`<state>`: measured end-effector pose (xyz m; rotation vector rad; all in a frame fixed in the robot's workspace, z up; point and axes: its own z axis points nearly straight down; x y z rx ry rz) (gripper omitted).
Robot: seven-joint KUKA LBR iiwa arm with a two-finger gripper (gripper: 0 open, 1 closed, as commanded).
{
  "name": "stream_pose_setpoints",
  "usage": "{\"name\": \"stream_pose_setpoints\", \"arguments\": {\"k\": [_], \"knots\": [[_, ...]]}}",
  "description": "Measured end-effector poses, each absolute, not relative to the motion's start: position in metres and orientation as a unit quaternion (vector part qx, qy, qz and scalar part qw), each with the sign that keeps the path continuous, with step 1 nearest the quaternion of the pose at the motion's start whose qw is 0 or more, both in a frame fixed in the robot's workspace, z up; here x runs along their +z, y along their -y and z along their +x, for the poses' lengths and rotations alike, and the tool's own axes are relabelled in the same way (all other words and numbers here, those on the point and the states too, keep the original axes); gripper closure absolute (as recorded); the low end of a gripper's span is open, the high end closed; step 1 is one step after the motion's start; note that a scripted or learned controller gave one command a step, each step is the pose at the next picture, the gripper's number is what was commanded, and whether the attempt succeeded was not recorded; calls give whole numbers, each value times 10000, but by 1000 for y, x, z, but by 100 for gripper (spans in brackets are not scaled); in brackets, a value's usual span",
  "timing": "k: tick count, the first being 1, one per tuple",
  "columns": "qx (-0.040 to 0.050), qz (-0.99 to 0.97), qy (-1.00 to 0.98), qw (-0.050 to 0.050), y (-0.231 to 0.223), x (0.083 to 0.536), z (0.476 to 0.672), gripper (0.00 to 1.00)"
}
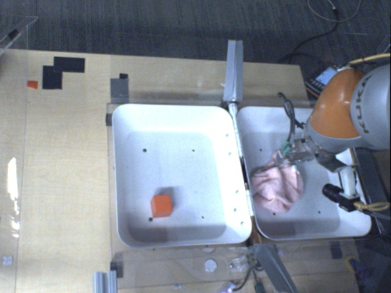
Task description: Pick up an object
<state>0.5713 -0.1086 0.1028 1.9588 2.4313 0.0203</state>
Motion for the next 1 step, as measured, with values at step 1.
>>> {"name": "stream_pose_setpoints", "arguments": {"k": [1], "knots": [[23,5474,-8368,40,61,204,620,100]]}}
